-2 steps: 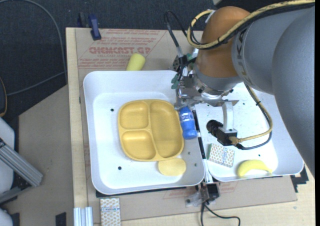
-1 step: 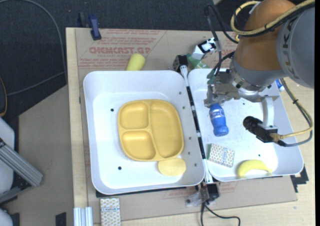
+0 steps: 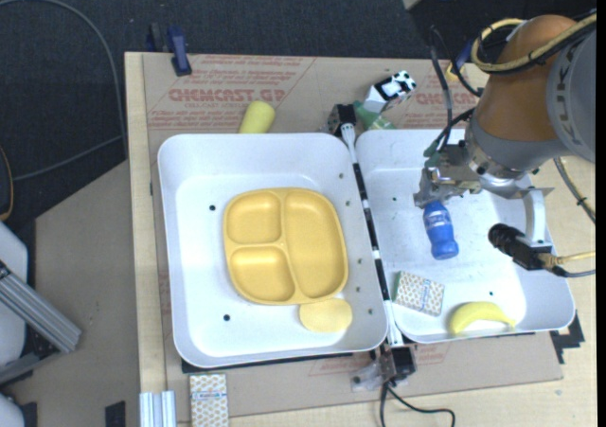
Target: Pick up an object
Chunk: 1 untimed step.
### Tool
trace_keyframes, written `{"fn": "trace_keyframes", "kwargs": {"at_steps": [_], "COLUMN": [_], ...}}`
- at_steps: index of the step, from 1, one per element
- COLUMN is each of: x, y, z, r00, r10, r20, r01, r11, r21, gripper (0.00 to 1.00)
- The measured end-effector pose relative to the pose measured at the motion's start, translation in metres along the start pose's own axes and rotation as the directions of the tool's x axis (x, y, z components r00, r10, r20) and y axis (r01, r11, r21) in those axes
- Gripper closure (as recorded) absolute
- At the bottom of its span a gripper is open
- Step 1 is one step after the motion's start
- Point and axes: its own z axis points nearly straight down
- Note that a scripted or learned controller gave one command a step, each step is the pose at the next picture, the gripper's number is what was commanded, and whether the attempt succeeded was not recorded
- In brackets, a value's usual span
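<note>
**Gripper over blue bottle in right bin**

The grey arm with the orange band [image 3: 530, 46] is seen reaching in from the right, over the right shallow white bin [image 3: 549, 297]. The gripper [image 3: 443, 184] is positioned at the top end of a small blue plastic bottle [image 3: 440, 231], which is lying on the bin floor near the middle. Whether the gripper is released or clenched cannot be told; the bottle is not seen lifted.

In the same bin, a yellow banana [image 3: 481, 317] is placed near the front edge, and a small flat patterned packet [image 3: 418, 293] is found just left of it.

The left shallow white bin [image 3: 185, 226] is occupied by a yellow divided plastic plate [image 3: 284, 245], with a pale yellow round disc [image 3: 326, 315] touching its front right corner.

On the desk [image 3: 218, 84] behind the bins, a yellow cylindrical object [image 3: 257, 117] and a black-and-white object [image 3: 394, 87] are seen.
</note>
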Motion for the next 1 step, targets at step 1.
{"fn": "trace_keyframes", "kwargs": {"at_steps": [1], "x": [0.0006], "y": [0.0002], "z": [-0.0002], "r00": [1.000], "r10": [0.000], "r20": [-0.001], "r01": [0.000], "r11": [1.000], "r21": [-0.001], "gripper": [0.00]}}
